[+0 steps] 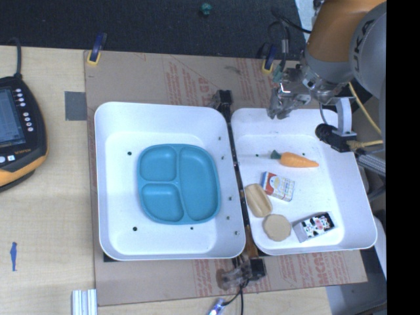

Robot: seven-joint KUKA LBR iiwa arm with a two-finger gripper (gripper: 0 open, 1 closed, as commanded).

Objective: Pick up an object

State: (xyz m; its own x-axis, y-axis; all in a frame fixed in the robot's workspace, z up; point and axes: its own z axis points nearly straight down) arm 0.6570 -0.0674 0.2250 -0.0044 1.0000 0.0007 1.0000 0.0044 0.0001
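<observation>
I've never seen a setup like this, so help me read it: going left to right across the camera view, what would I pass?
Black and orange handheld controller → blue divided plate in the left bin → orange toy carrot in the right bin → small black and white box → the robot arm.

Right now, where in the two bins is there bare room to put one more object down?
Free: left bin floor around the blue divided plate; right bin between carrot and far rim. Crowded: near end, with small box, two wooden pieces and black-white carton.
</observation>
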